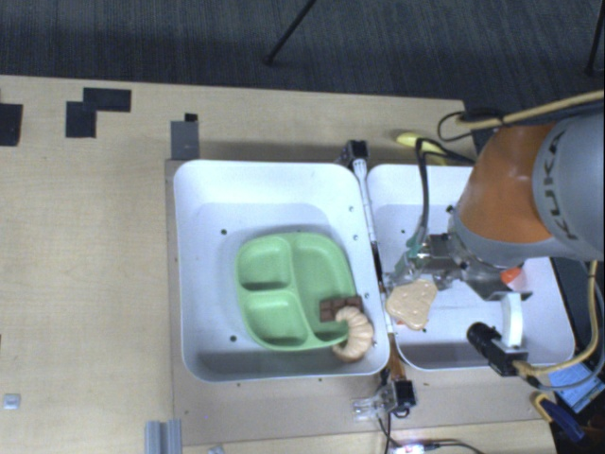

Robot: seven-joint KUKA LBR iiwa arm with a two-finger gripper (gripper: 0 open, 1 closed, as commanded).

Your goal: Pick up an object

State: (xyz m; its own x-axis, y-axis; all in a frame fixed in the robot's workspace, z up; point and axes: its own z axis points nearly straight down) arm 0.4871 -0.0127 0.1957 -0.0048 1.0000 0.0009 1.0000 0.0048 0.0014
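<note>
The grey arm with its orange band (506,192) is reaching in from 3 o'clock and hanging over the right bin (444,353). Its gripper (416,272) is sitting low near the wall between the two bins. A flat tan, bread-like piece (412,305) is lying just beneath it, toward 6 o'clock; whether the fingers are apart, together or pinching that piece I cannot tell. In the left bin (203,253) a green divided plate (284,287) is lying flat. At the plate's 4 o'clock corner a small brown block (331,310) is resting, touching a curled beige croissant-shaped piece (355,337) that is overhanging the plate's rim
</note>
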